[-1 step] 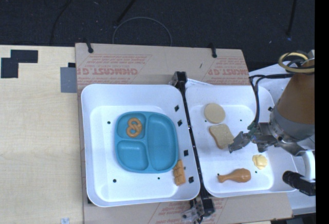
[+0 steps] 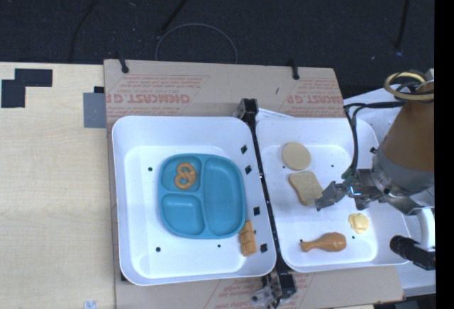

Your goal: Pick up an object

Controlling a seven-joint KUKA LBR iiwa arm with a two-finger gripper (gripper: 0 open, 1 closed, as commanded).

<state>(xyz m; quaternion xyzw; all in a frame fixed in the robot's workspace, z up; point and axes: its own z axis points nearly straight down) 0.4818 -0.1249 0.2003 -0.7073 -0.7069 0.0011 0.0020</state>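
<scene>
On the table, two shallow white bins sit side by side on a cardboard sheet (image 2: 213, 91). The left bin (image 2: 135, 159) holds a blue divided plate (image 2: 213, 198) with a pretzel (image 2: 185, 175) in its far left compartment; a small orange waffle-like piece (image 2: 247, 238) lies just beside the plate's near right corner, on the bin floor. In the right bin (image 2: 312, 261) lie a round cracker (image 2: 296, 156) at the far side, a slice of bread (image 2: 306, 187) just near of it, a chicken drumstick (image 2: 325, 242) toward the near edge, and a small pale yellow piece (image 2: 359, 222) to the right of the drumstick. The arm reaches in from the right, and the jaws (image 2: 335, 195) hang low over the right bin, just right of the bread slice and apart from the yellow piece. Whether the jaws are apart or together I cannot tell; nothing is seen between them.
</scene>
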